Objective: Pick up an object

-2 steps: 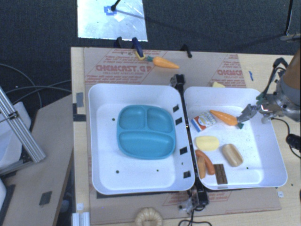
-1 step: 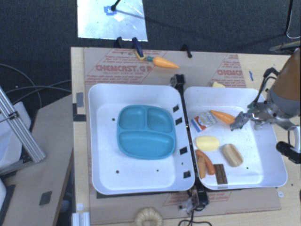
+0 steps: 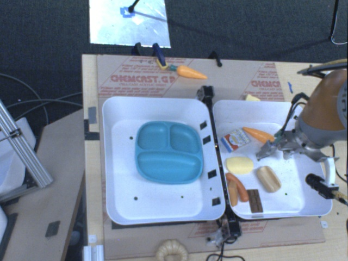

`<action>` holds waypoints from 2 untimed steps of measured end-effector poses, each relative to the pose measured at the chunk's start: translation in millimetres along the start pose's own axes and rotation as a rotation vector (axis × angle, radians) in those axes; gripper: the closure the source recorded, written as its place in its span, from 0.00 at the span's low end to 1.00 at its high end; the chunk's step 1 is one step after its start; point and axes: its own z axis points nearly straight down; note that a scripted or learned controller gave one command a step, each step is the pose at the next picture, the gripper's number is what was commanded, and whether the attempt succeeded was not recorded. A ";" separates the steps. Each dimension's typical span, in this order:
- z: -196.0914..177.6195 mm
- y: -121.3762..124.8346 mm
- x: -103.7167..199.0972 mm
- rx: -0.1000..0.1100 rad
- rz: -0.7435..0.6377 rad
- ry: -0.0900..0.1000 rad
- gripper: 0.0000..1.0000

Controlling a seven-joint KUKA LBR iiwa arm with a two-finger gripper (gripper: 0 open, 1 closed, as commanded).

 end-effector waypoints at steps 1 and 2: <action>26.5 0.4 0.6 -0.002 0.000 0.000 0.00; 14.4 1.5 0.0 -0.006 0.001 -0.001 1.00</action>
